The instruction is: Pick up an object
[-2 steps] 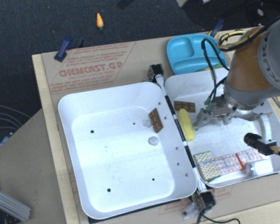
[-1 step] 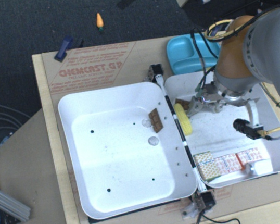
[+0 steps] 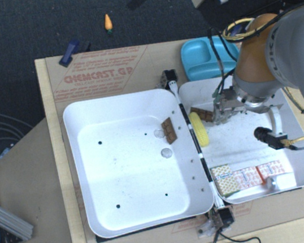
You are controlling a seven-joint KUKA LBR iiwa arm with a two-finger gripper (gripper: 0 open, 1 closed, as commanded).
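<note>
While the gripper sits low in the right bin, nothing is lifted yet; grasp and lift remain. Nearest, a flat printed packet lies along that bin's front wall. Past it, the yellow corn cob hugs the left wall, a brown piece beside the gripper (finger state: cannot tell). Behind the bin sits a blue tray.
</note>
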